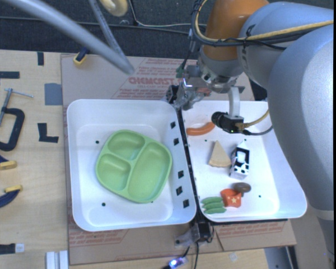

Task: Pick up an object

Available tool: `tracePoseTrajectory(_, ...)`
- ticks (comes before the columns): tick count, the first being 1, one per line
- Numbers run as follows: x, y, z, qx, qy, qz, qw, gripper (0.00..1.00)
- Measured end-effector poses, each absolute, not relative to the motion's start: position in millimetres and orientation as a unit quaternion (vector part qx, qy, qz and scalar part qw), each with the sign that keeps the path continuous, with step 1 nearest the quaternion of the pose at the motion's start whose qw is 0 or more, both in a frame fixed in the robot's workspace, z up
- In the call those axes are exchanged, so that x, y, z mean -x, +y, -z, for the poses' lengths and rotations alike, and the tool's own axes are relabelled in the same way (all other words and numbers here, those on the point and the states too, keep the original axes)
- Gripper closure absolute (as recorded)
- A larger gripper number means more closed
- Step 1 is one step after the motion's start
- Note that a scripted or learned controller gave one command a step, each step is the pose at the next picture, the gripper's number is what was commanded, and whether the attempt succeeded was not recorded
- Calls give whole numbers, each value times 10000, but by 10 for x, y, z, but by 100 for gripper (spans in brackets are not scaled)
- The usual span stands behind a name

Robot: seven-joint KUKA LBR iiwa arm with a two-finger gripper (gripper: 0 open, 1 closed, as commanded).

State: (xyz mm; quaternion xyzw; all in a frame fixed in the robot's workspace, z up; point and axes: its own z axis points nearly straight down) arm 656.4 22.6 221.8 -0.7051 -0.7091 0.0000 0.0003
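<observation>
While the grey arm (291, 55) reaches in from the right, its gripper (182, 97) hangs over the far end of the divide where the two white bins meet, close above the rims; whether the fingers are wide or narrow I cannot tell, as the dark metal parts there blur together, and nothing can be seen between them. Just beside the gripper, at the far edge of the right bin (280, 198), lies an orange sausage-shaped piece (200, 129), near the wall shared with the left bin. Toward the middle of that bin rests a tan wedge (219, 154), and touching its right side a small black-and-white carton (240, 162). Nearer the front edge sit a brown disc (242, 188), a red piece (232, 198) and a green pod-like piece (213, 205), close together. The left bin (81, 156) carries a green divided plate (134, 166), lying flat in its middle. A clamp (9, 125) lies on the counter (22, 167) near its left edge.
</observation>
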Motion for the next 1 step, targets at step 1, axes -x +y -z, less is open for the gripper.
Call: tracePoseTrajectory(1,-6530,856,-2287,7045,-7097,2,8,100)
